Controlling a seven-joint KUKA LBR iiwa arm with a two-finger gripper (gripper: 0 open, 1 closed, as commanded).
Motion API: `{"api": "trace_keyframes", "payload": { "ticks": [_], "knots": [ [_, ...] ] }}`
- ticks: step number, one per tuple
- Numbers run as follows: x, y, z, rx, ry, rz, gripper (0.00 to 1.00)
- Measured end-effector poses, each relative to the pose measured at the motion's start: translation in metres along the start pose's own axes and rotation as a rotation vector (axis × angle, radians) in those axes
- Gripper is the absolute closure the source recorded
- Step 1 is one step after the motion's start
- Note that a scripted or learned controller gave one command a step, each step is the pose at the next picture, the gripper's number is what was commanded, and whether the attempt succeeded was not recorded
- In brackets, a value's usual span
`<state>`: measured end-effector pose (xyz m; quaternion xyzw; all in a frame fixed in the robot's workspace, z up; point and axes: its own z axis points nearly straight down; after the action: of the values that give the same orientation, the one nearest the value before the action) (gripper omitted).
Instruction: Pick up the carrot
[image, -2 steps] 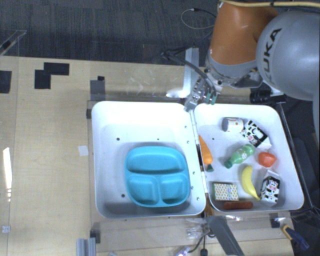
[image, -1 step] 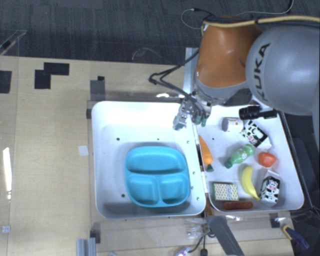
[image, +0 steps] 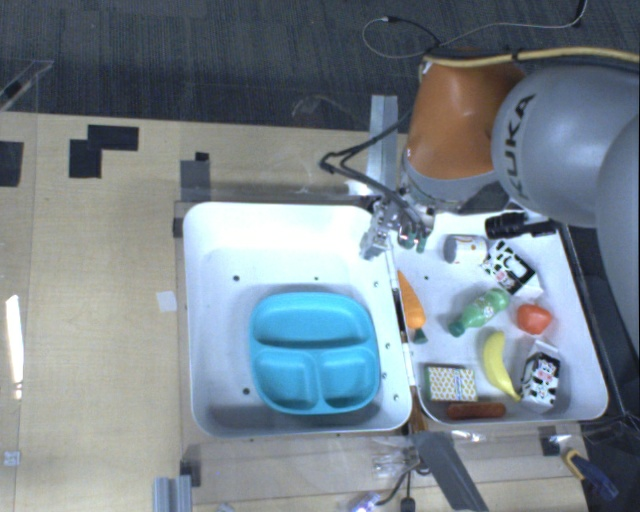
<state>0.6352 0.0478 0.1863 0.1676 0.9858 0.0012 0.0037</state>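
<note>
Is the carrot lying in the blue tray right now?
No. The carrot lies in the right bin against its left wall, while the blue tray sits in the left bin.

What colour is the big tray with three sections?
The tray is light blue, shown clearly in the camera view, lying in the left bin.
</note>
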Motion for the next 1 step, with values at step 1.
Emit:
{"api": "trace_keyframes", "payload": {
  "ticks": [1],
  "knots": [
    [-0.0205, -0.0598, -0.0442, 0.000, -0.004, -0.048, 1.00]
  ]
}}
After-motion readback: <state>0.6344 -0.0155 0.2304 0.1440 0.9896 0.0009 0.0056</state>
